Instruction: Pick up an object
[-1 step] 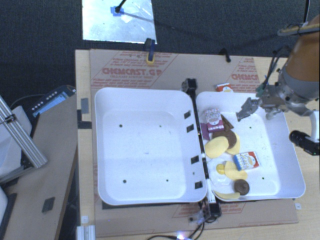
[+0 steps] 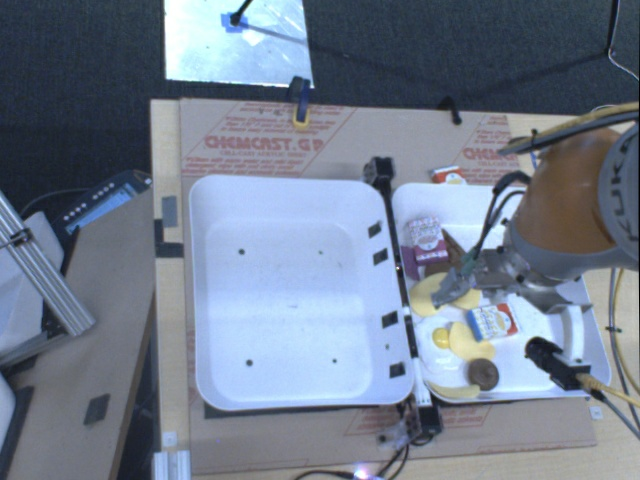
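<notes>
Just below the pincer (image 2: 462, 286), state unclear, a yellow object (image 2: 428, 296).

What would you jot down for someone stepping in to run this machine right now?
Gripper: low over the right bin, fingers hard to make out, no object seen between them.
Things: all in the right bin. A maroon packet at the back, a pale yellow piece beside the gripper, a small blue, white and red box, a yellow toy, a brown ball at the front.
Done: nothing picked up yet.
Left: grasp one object and lift it.
</notes>
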`<state>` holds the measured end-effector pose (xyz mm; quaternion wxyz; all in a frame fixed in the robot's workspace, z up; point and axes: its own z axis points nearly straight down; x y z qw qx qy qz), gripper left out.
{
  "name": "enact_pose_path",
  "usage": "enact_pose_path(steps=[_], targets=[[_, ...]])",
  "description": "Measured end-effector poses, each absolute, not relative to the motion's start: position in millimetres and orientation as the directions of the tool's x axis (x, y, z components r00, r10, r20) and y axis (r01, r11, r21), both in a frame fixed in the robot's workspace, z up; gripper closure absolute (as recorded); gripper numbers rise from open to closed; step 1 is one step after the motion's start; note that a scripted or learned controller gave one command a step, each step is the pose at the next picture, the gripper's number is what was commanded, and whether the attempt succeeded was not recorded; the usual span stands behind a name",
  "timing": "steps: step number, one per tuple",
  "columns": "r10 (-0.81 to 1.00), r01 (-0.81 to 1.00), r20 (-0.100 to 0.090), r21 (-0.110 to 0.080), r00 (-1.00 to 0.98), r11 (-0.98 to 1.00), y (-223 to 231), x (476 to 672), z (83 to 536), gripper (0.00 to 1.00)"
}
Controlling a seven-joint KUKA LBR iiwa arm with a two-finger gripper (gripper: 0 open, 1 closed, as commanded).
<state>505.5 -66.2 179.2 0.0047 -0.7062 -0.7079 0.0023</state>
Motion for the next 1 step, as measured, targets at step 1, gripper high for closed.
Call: enact_pose_path(steps=[1], targets=[[1.0, 1.0, 0.0, -0.006, 0.003, -0.003, -102.7, 485.8, 113.9, 0.0]])
